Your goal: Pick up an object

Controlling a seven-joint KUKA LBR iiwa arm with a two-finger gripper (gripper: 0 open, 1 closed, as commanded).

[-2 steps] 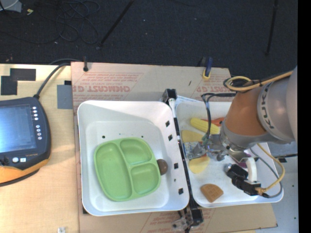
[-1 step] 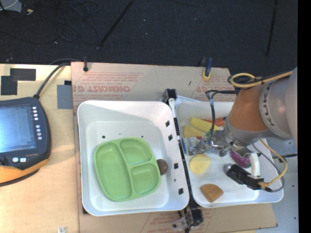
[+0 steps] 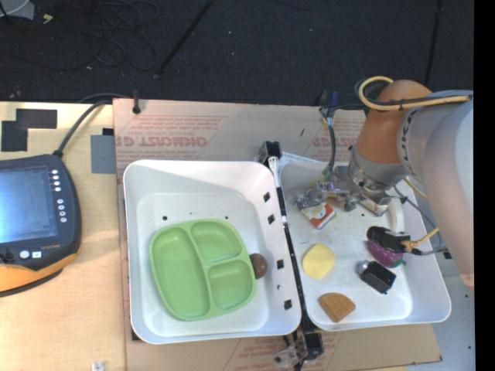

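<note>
Arm low over the right bin, going for the small carton.

Nearest, a tan cookie (image 3: pixel 337 306), then a yellow lump (image 3: pixel 318 261); farther, the red-and-white carton (image 3: pixel 322 214) under the gripper (image 3: pixel 329 197) (jaw state I cannot tell). Carton looks light, crushable: pinch across its flat sides.

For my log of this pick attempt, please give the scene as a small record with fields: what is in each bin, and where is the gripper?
left bin: green divided plate, small brown ball at the plate's right edge
right bin: yellow round piece, tan cookie-like piece, black block, purple object, small red-and-white item
gripper: low in the right bin's far part, by the red-and-white item
grasp: cannot be judged
</note>
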